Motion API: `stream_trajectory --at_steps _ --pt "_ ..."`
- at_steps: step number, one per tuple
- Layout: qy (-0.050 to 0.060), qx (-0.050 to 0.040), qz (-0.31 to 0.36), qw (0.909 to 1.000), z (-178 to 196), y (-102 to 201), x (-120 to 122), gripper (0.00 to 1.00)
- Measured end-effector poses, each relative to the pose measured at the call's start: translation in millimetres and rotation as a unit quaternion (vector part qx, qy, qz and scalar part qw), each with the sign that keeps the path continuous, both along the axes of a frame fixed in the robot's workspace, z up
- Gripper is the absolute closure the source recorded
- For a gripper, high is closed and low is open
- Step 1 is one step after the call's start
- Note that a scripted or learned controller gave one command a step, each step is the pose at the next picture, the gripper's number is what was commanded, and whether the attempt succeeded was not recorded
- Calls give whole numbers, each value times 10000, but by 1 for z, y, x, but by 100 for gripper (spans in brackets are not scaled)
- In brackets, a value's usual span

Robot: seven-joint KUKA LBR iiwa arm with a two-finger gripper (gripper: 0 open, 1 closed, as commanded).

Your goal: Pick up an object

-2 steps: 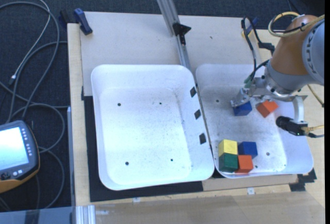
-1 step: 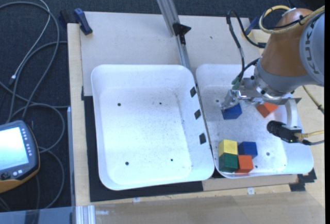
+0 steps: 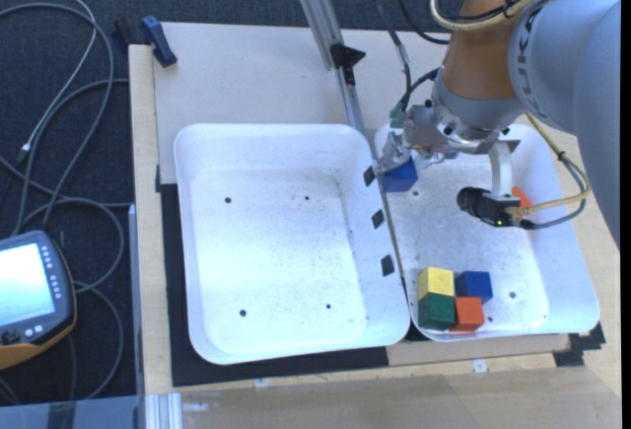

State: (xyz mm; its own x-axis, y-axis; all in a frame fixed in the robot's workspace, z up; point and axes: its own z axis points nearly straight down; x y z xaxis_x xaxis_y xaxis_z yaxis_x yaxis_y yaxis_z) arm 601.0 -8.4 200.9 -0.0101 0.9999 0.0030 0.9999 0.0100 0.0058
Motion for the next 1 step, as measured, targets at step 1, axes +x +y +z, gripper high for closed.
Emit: stream_trajectory --at_steps 1 --pt "-3 2 -11 10000 57 50 -8 100"
